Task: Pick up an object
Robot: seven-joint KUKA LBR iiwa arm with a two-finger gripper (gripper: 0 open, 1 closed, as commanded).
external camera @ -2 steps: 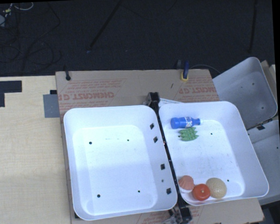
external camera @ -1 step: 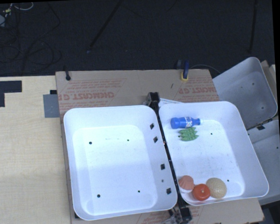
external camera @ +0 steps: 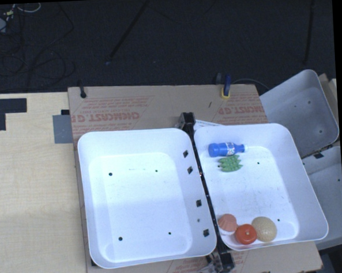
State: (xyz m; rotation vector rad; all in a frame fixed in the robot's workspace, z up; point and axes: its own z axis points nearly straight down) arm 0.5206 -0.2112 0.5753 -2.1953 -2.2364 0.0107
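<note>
Along the far wall of the right bin (external camera: 305,174), in the camera view, a blue bottle (external camera: 225,149) lies on its side, touching or nearly touching that wall. Its long axis runs parallel with the far edge, and the pale cap end points toward the bin's right side, the base toward the divider between the two bins. Just beside it, nearer the middle of the bin floor, sits a small green object (external camera: 230,163). It looks like a leafy or spiky toy, though the view is too coarse to be sure, and it is slightly wider than deep, lying the same way as the bottle.

At the near edge of the same bin, three rounded things crowd together by the near-left corner: a pinkish ball (external camera: 227,222), a red ball (external camera: 245,234) and a tan ball (external camera: 264,228), each touching or almost touching its neighbour. None has a clear long axis.

The left bin (external camera: 83,184) stands alongside, sharing the divider.

By my judgement the pick has not begun: every object rests on the bin floor, nothing is lifted, and the whole of the approach, grasp and lift remains. How the jaws stand I cannot tell.
</note>
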